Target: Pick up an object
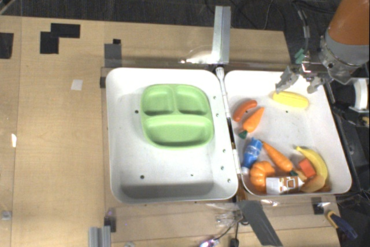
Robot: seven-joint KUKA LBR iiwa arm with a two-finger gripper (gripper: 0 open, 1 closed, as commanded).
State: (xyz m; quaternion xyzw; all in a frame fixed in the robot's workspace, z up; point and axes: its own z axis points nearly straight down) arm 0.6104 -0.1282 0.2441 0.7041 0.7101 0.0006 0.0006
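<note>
Camera view: I see my gripper [299, 82] with its 2 fingers spread apart, holding nothing, just above 1 yellow lemon [291, 100] in the right bin [335, 142]. 1 green tray [176, 114] lies in the left bin [124, 142]. 3 carrots.

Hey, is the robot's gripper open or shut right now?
Open. The gripper has its two fingers spread apart just above the yellow lemon in the right bin, with nothing between them.
</note>
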